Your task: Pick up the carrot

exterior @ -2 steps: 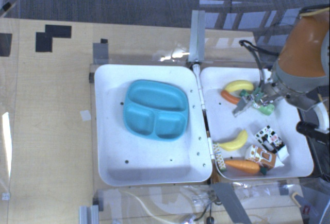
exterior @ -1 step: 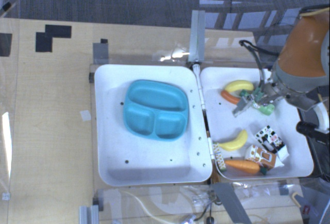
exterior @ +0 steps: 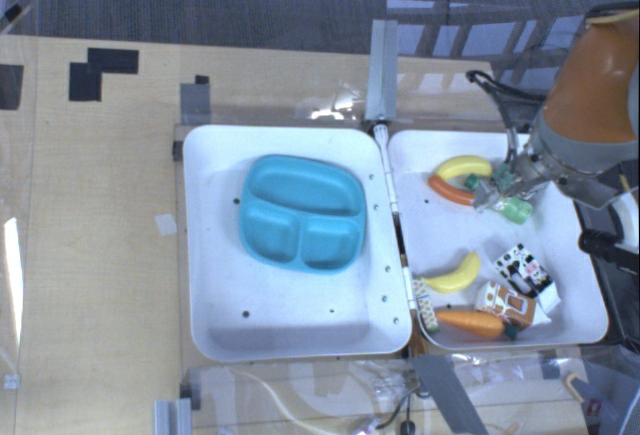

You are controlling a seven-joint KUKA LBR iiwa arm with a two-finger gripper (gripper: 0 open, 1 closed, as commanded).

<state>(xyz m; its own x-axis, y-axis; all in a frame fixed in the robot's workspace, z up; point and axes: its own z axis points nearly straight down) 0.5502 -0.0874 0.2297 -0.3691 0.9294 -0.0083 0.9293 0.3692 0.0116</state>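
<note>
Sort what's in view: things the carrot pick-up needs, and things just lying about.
For the job: carrot, gripper, right bin.

Lying about: upper banana, lower banana, curved orange piece, green piece, black-and-white toy, blue plate, left bin.

Even, bright overhead light; soft shadows; glare at the worktop (exterior: 90, 223) left edge; slightly soft focus.

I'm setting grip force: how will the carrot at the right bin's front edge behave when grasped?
The carrot looks like a smooth, rigid toy, so probably stiff, light and somewhat slippery. Its rounded, tapered shape may roll or squirt from the fingers. It lies beside a small box, so that may get nudged.
</note>
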